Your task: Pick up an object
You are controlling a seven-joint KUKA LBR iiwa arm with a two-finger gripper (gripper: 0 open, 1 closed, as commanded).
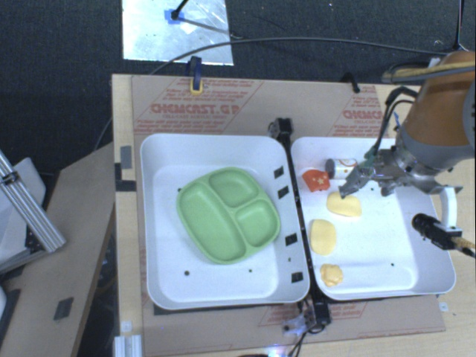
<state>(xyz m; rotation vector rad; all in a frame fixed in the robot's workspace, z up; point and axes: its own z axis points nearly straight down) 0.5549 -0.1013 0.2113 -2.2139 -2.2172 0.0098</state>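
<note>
In the right bin (428, 274) lie a red piece (316, 180), a small white cylinder (341, 168), and three pale yellow pieces: one (345, 207) right under my gripper, a second (323, 236) in the middle, a third (331, 275) at the front. My gripper (351, 187) hangs over the bin's back part, its tip just above the rear yellow piece and just right of the red piece. Nothing shows between its fingers.
The left bin (163, 274) holds a green divided plate (227, 213). A black divider with clips (291, 199) runs between the bins. A black fitting (433, 229) sits at the right bin's right side. Cardboard (223, 106) lies under both bins.
</note>
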